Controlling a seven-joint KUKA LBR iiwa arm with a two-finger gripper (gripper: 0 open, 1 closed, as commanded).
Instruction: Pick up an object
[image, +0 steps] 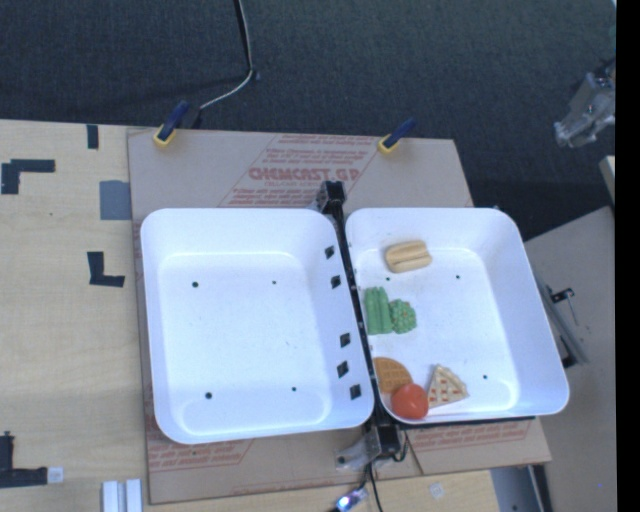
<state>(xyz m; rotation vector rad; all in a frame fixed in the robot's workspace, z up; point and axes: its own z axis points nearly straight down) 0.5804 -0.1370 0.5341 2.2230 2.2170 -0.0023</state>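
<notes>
The right bin holds several toy foods. A tan bun lies near its back left. A green leafy piece sits against the left wall. At the front left are an orange round piece, a red tomato and a tan wedge, close together. My gripper hangs at the far upper right, off the bench and well away from both bins, with nothing seen in it.
The left bin stands beside the right one on a cardboard sheet held by two clamps. A black cable runs behind the bench. Black clips line the divider between the bins.
</notes>
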